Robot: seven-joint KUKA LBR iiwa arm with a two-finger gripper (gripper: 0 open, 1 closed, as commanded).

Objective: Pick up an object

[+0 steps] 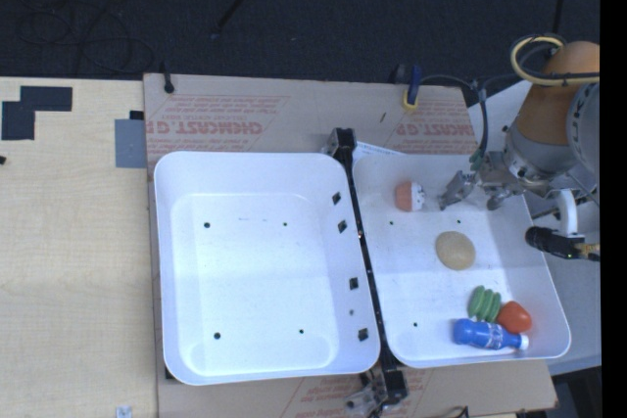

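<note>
The right bin (549,294) holds several small objects. A pink-orange piece with a white end (408,197) lies near its back left. A flat tan disc (456,251) rests in the middle. At the front right sit a green ribbed item (483,302), a red-orange item (514,316) and a blue bottle with a white cap (487,336). My gripper (476,194) hangs over the bin's back right, above and right of the tan disc and right of the pink piece. Its fingers stand open with nothing between them.
The left bin (171,210) lies beside the right one, with a black divider strip (355,240) between them. Both rest on a cardboard sheet (245,113). The grey arm with its orange band (549,103) comes in from the right, trailing cables.
</note>
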